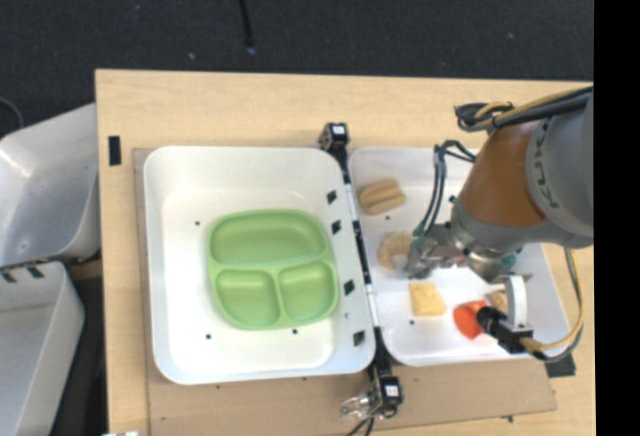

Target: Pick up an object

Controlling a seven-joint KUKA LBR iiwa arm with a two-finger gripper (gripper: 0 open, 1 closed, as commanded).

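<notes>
Candidates all sit in the right bin (400,349): tan round piece (394,248), brown block (381,195), yellow cube (427,300), orange piece (466,320). Gripper (422,260) is low, just beside the tan piece; can't tell its finger state. Nothing visibly held, so the grasp and lift are left. Left bin (180,194) has a green divided tray (272,267).

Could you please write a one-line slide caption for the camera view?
Gripper low in the right bin among food pieces; green tray in left bin.

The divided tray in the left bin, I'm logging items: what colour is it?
Light green, seen in the camera view: divided tray.
</notes>
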